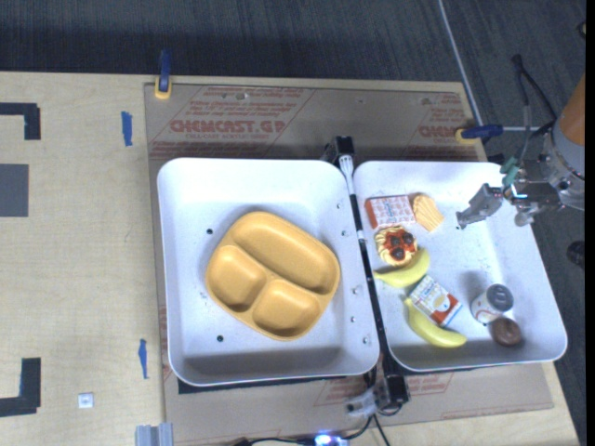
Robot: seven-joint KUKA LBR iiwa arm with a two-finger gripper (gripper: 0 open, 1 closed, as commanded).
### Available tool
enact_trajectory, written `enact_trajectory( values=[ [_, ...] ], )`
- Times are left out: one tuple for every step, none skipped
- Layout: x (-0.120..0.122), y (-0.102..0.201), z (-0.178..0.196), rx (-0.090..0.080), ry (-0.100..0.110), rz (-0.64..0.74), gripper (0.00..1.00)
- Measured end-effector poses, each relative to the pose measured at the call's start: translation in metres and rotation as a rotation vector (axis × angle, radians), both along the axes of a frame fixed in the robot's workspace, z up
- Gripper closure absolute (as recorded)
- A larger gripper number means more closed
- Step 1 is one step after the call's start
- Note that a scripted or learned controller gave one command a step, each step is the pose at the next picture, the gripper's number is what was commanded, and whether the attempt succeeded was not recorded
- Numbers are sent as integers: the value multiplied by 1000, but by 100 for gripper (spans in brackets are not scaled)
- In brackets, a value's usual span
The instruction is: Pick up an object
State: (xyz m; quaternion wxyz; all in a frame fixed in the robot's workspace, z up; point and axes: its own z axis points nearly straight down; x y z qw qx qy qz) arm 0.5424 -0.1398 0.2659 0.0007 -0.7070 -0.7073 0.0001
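My pincer (500,203) hangs open and empty over the right bin (548,295), above bare floor, clear of clutter. 2 bananas (433,328) lie nearer the divider.

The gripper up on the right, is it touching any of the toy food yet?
Apart. In the camera view, bare white bin floor separates the gripper from the nearest item, the crinkle chip.

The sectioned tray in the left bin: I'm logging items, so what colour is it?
Mustard yellow all over, plain; the three-compartment plastic tray shows best in the camera view.
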Motion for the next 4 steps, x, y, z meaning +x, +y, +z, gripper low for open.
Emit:
enact_trajectory(
  values=[
    [-23, 28, -128, -1, -2, -1, 0],
    [-57, 48, -180, 0, -5, 0, 0],
    [-60, 46, -180, 0, -7, 0, 0],
    [-59, 45, -170, -3, -11, -1, 100]
  ],
)
